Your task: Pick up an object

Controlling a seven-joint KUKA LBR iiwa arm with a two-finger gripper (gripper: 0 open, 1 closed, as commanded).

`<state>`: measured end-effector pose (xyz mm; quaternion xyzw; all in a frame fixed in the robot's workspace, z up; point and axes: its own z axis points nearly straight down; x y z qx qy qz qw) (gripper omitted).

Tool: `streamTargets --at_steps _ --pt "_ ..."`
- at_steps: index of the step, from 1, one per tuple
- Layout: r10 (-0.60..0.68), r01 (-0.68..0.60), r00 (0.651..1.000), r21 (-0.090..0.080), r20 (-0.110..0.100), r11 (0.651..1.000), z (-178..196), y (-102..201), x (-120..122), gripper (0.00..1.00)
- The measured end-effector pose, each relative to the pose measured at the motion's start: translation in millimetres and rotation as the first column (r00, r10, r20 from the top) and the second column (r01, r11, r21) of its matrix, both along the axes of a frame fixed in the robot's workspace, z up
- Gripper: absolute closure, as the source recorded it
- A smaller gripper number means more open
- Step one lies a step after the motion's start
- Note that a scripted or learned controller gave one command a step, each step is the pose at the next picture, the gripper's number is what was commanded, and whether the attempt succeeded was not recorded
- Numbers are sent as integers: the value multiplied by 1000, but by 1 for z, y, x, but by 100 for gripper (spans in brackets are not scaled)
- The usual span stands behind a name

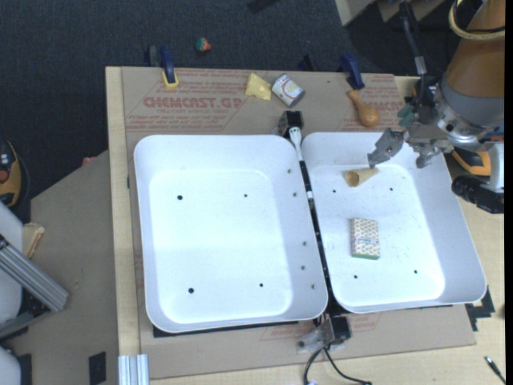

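In the right bin (449, 239), toward its far side, a small tan object (358, 176) lies on the white floor, with the claw (403, 147) poised just beyond and to the right of it; a second candidate, a small rectangular box (365, 238) with a pale patterned top and green edge, lies nearer, around the middle of the same bin. The two claw fingers stand apart, and nothing is seen between them. The left bin (152, 239) carries no objects. On the desk (208, 95) beyond the bins lie a yellow wedge (258, 87), a small white carton (288, 90) and a brown wooden-looking piece (363, 107), all outside the bins.

Likely failure modes, as judged from this arrangement: the tan object is small and low, so fingers descending slightly off-centre may close on air or merely nudge it across the smooth floor. It also lies fairly near the bin's far wall, which could foul one finger on approach. Should the box be targeted instead, its flat, broad face offers little purchase; a grip across the wide dimension may slip, or tip the box onto its edge.
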<state>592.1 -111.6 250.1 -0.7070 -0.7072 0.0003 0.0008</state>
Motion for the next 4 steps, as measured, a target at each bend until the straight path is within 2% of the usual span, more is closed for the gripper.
streamTargets --at_steps 1,2,3,4 --pt "-3 3 1000 1 -8 1000 -104 -25 9 0" --pt "-2 2 1000 3 -6 1000 -169 4 -41 0" --pt "-3 3 1000 -2 4 1000 -155 2 -38 100" --pt "9 -9 1000 1 18 1000 -58 70 39 100"
